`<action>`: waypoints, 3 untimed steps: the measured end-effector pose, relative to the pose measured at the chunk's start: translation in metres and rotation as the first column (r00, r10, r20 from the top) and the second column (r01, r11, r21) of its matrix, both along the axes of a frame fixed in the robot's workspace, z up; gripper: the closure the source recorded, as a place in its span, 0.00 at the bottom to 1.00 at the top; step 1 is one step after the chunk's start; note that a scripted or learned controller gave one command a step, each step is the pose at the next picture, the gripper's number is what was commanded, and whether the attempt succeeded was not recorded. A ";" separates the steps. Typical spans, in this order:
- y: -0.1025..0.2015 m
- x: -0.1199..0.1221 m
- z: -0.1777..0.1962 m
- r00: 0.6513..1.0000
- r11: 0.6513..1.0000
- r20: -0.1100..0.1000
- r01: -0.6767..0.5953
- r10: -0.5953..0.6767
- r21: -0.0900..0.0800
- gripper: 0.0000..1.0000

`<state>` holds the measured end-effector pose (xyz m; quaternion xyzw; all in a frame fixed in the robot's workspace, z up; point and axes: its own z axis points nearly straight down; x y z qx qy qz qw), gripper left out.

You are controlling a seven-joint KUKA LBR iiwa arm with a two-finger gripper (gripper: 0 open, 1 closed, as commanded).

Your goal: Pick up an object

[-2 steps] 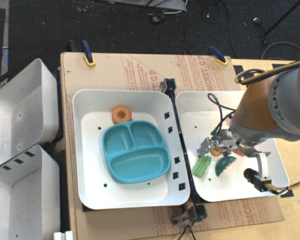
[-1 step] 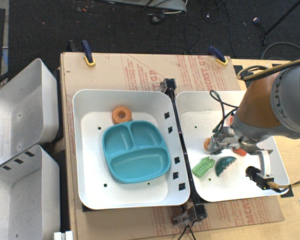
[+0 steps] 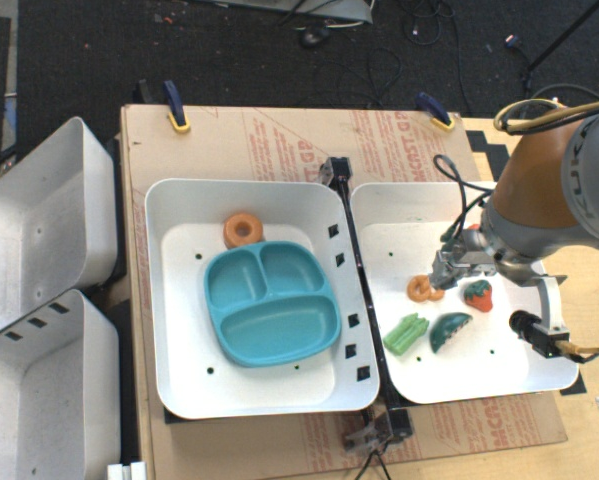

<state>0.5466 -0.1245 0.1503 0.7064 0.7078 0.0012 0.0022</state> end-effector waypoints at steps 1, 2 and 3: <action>-0.001 0.001 0.064 1.000 1.000 0.002 -0.001 0.001 -0.001 1.00; -0.001 0.002 0.064 1.000 1.000 -0.004 0.000 0.000 0.001 1.00; 0.049 -0.007 0.059 1.000 1.000 -0.007 -0.005 0.005 0.003 1.00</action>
